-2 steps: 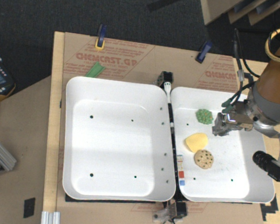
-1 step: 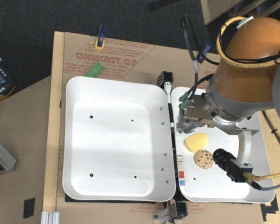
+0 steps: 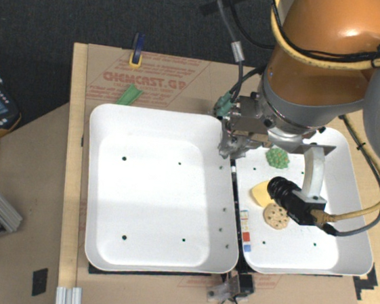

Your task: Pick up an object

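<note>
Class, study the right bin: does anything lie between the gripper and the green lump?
Nothing visible does. The gripper hangs at the right bin's left edge, and only bare floor separates it from the green lump. The yellow piece and biscuit lie aside.

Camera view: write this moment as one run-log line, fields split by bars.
gripper: at far end of shared rim | right bin: green lump, yellow piece, speckled disc | held: nothing visible

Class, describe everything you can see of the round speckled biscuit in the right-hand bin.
The biscuit is a flat disc, tan with dark specks, seemingly a toy cookie. It lies flat on the floor of the right-hand bin, towards its left side, below a yellow wedge, so close they may touch. The tool hangs apart from it, over the bin's upper left corner.
</note>
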`<control>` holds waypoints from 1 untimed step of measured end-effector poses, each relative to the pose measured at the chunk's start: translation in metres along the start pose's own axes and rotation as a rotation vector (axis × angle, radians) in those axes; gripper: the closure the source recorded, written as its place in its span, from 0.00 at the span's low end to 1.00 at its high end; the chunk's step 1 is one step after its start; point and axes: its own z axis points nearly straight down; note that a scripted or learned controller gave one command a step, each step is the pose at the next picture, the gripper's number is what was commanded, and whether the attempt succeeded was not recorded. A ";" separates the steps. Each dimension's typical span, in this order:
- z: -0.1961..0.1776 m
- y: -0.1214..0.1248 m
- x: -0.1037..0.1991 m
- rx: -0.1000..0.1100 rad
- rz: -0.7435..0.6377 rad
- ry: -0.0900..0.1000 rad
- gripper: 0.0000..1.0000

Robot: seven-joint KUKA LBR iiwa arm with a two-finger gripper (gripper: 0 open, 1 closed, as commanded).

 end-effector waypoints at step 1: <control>0.065 -0.007 -0.058 0.017 0.015 -0.006 1.00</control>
